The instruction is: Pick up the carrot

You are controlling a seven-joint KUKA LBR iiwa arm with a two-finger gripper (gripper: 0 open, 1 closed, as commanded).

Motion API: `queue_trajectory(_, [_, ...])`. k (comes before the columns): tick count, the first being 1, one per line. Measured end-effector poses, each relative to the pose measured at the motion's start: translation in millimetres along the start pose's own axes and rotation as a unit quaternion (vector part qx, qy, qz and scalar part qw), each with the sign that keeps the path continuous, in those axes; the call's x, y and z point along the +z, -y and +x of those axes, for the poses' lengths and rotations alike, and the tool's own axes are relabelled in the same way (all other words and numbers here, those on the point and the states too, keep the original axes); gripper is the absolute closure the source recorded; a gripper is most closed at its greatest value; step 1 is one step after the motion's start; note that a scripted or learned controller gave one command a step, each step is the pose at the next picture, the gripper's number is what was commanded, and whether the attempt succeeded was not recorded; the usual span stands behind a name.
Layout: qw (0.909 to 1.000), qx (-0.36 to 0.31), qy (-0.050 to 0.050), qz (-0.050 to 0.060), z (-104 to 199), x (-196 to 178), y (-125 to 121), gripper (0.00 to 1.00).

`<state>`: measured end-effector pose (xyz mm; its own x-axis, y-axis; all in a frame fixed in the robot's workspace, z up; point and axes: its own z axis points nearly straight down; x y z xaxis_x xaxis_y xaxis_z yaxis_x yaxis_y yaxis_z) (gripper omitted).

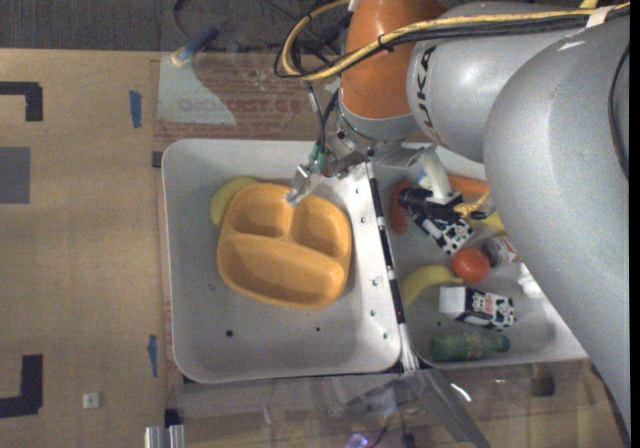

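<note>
Two white bins [190, 336]; pincer [303, 186] above orange tray [285, 246].

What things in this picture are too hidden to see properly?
- Orange carrot, camera view: mostly covered by the grey robot arm.
- Yellow banana, camera view: partly behind the orange divided plate.
- Gripper, camera view: too small and blurred to judge.

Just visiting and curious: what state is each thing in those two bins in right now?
Gripper: above the left bin, over the tray's top edge.
Tray: upright, in the left bin.
Carrot: in the right bin, partly hidden by the arm.
Green bottle: lying on its side.
</note>
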<state>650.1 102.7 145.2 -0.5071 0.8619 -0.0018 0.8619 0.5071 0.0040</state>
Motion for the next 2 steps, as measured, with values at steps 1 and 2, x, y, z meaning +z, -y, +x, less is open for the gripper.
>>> queue_trajectory(1, [0.9900,-0.141,-0.005,0.006,12.9,49.6,-19.8,0.00])
queue_trajectory(2, [0.9901,-0.141,-0.003,-0.001,13.3,40.6,-22.9,1.00])
